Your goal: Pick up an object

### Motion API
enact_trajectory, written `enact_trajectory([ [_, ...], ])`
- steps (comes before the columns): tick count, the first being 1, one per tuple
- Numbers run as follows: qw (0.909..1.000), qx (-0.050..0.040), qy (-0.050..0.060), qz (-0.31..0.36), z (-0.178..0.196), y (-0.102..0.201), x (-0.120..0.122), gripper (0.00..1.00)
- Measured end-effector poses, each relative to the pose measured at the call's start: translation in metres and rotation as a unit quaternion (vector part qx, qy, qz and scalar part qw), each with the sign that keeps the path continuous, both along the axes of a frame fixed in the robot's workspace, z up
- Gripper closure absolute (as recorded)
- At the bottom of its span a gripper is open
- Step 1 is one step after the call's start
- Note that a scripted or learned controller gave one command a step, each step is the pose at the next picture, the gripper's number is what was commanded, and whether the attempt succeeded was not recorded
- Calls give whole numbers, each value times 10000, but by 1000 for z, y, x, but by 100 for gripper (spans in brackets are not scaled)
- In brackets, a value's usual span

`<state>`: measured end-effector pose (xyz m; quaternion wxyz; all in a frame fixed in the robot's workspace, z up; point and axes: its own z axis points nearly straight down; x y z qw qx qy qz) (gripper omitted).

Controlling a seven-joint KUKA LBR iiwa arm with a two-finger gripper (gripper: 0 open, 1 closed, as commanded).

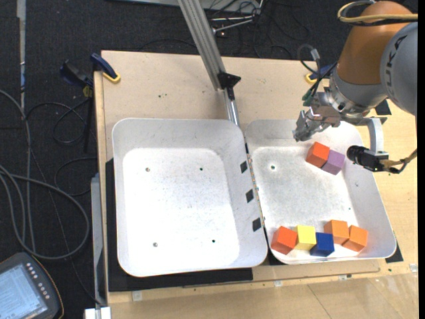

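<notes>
Gripper (304, 130) hangs over the right bin's (372, 208) far rim, just beside an orange cube (318, 154) touching a purple cube (334, 161); whether it is spread or closed cannot be told. Five more cubes (320, 236) crowd the near wall, harder to isolate.

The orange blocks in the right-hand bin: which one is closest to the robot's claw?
The orange block at the bin's far end, touching the purple block, just below the gripper. The other three orange blocks lie along the near edge with the yellow and blue ones.
</notes>
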<state>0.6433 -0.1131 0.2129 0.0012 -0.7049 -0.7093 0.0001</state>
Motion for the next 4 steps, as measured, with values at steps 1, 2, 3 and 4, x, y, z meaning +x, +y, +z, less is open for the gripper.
enact_trajectory([
  [1, 10000, 0, 0, 6, 1, 47, -14, 100],
  [2, 10000, 6, 0, 11, 3, 104, -42, 100],
  [3, 10000, 4, 5, 11, 8, 154, -78, 100],
  [4, 10000, 2, 2, 5, 18, 191, -106, 100],
])
